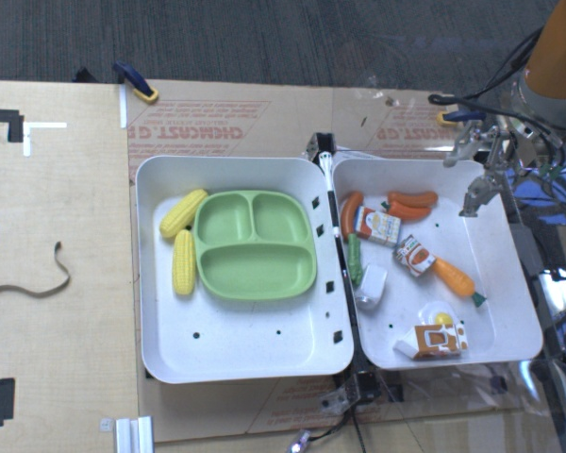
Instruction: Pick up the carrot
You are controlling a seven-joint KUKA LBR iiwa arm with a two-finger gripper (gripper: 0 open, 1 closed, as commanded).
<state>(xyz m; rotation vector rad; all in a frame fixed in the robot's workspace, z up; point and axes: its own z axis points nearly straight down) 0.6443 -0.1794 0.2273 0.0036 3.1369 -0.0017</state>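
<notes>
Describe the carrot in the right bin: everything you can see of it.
The carrot is a small toy, smooth orange like plastic, with a dark green stub at its lower-right end. It lies flat on the floor of the right bin, slanting from upper left down to lower right. Its upper-left end meets the red and white carton; whether they touch or just overlap cannot be told. Nothing else is against it. The gripper is above the bin's upper right part, well apart from the carrot.
</notes>
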